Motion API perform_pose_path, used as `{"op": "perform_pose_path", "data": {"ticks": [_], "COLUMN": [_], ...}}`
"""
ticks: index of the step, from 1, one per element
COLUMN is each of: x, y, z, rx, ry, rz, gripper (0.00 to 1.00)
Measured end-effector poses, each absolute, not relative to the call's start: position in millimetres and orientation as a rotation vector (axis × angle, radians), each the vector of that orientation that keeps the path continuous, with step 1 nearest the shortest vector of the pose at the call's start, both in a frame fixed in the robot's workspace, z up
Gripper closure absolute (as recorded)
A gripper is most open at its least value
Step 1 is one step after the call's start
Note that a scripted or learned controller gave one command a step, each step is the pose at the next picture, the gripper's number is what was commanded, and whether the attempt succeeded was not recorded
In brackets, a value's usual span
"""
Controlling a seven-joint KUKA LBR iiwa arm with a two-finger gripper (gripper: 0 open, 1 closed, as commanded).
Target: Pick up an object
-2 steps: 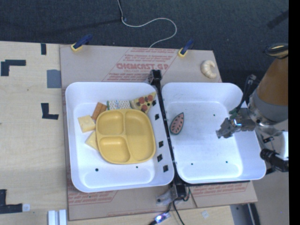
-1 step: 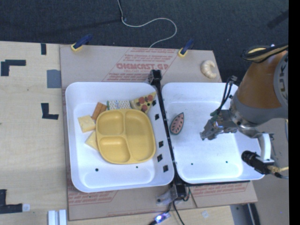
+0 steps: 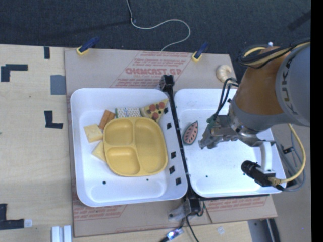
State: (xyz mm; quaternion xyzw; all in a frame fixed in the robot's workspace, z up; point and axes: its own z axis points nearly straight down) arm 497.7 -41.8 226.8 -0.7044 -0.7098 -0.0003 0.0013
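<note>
Approach step, nothing grasped. Gripper [image 3: 209, 140] hovers over right bin [image 3: 222, 183], finger state unclear. Pink oval toy [image 3: 190, 132] lies just beside it at 9 o'clock. Next: shift toward 9, descend, close on toy.

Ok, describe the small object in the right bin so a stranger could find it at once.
Find the right bin. Near its left wall, beside the divider, lies a small pink oval object with dark speckles. Nothing else loose lies near it; the yellow plate sits in the other bin.
</note>
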Motion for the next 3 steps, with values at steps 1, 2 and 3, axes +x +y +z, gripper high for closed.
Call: {"op": "perform_pose_path", "data": {"ticks": [1, 2, 3], "x": [506.9, 503.8, 495.1], "y": [15, 56, 58], "z": [225, 219, 228], "rx": [-2.21, -2.213, -2.217], "ry": [-2.228, -2.225, -2.222], "rz": [0.001, 0.004, 0.003], "gripper": [1.0, 1.0, 1.0]}}
